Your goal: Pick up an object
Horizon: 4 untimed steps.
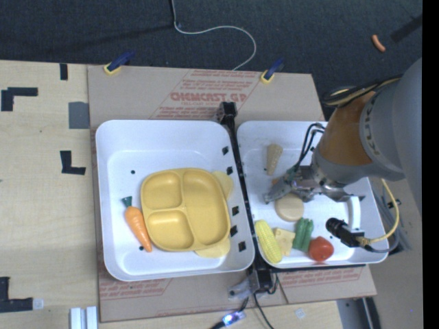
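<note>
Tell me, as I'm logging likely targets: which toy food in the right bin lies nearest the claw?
The round beige piece, just below the claw; corn, cucumber and tomato lie lower.

- Up top, dark carpet-like floor [82, 12] spans the frame, a thin white cable [218, 29] looping across it.
- A small orange object [378, 42] lies on that dark floor, upper right.
- Below, the pale wooden tabletop [34, 204] shows black angular markings [68, 163] and a grey square [78, 114].
- A brown cardboard sheet [206, 98] with red print covers the middle, blue-and-yellow clamps [118, 62] at its far corners.
- Light is even, shadows soft.
</note>
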Available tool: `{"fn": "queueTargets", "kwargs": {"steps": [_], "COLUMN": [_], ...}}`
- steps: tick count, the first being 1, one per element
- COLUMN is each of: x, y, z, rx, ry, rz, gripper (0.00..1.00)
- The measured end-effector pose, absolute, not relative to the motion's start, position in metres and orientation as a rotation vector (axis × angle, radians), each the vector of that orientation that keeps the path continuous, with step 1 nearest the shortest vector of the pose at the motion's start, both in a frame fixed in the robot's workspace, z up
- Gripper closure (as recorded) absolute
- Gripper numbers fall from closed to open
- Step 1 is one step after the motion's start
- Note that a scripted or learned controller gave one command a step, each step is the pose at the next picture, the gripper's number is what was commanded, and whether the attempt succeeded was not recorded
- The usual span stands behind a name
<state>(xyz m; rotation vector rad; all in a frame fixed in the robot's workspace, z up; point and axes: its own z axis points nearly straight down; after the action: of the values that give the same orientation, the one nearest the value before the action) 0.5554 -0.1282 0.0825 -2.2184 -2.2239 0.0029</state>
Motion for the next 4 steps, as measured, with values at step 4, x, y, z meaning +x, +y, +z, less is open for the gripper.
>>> {"fn": "queueTargets", "kwargs": {"steps": [4], "x": [0.564], "y": [-0.141], "z": [0.227], "rx": [-2.222], "ry": [-2.225], "rz": [-0.002], "gripper": [1.0]}}
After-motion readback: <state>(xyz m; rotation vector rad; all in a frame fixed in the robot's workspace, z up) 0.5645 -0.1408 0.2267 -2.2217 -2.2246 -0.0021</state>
